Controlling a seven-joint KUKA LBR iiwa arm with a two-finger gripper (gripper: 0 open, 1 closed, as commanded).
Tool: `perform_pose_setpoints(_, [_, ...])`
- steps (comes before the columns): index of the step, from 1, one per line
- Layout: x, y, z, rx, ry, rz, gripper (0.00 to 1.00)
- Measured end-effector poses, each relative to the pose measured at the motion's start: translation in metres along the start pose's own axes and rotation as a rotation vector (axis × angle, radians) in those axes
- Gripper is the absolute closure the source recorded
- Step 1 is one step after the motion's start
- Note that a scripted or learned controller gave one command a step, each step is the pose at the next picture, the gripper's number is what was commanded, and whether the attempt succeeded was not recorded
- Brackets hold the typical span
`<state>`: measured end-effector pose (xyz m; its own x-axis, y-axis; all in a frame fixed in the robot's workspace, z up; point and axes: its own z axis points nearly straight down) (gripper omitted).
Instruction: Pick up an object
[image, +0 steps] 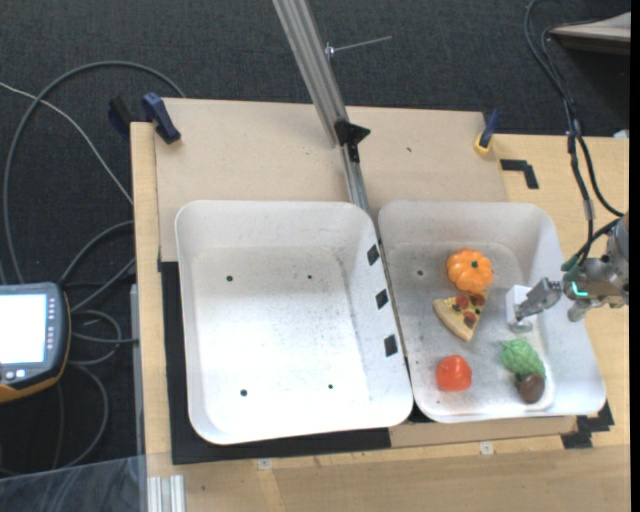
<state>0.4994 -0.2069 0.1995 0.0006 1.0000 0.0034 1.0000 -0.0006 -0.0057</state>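
From my screen, the arm enters at three o'clock, wrist low over the right bin (540, 225), reaching leftward. The gripper (527, 308) hangs with fingers spread, pinching nothing. At its seven o'clock, just beside it, lies the green broccoli (519, 355), with a brown piece (530, 388) below. At nine o'clock sit the pizza slice (459, 316), the orange pumpkin (469, 269) and the red tomato (453, 374).

Bright, even overhead light; soft shadows, slightly grainy
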Motion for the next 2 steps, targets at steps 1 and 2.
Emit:
perform_pose_setpoints(1, [0.000,0.001,-0.002,-0.005,-0.001,-0.001,0.00])
perform_pose_setpoints(2, [-0.001,0.002,0.040,0.000,0.000,-0.001,0.00])
